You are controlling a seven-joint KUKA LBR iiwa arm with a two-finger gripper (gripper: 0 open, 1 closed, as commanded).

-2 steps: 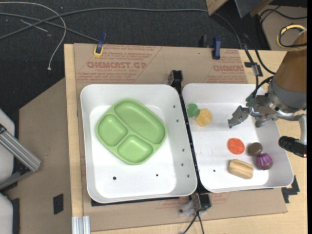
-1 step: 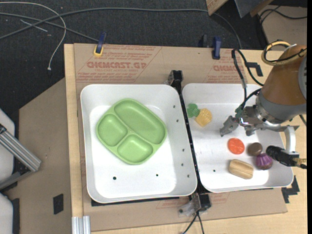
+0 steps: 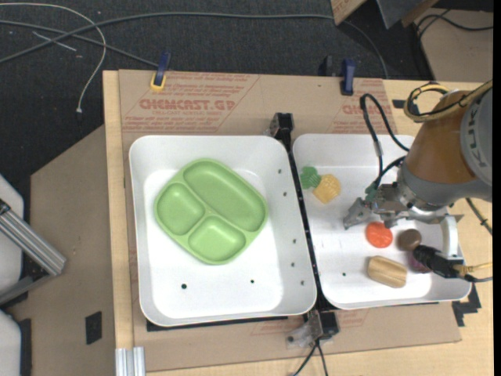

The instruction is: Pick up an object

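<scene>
In the right bin (image 3: 344, 284) lie several small objects. A green piece (image 3: 310, 176) and a yellow piece (image 3: 327, 188) sit near its left wall. A red-orange ball (image 3: 380, 236), a brown round piece (image 3: 409, 240), a tan wooden block (image 3: 387, 270) and a dark purple piece (image 3: 418, 263) lie toward the front right. My gripper (image 3: 357, 215) hangs low over the middle of this bin, just up and left of the red-orange ball. I see nothing held in it. The arm's wrist (image 3: 427, 182) covers the bin's right part.
The left bin (image 3: 156, 288) holds a green divided plate (image 3: 210, 210). A black clamp (image 3: 282, 124) sits where the bins meet at the back. A black cable (image 3: 377, 135) runs down along the arm. Blue clips (image 3: 162, 66) hold the cardboard base.
</scene>
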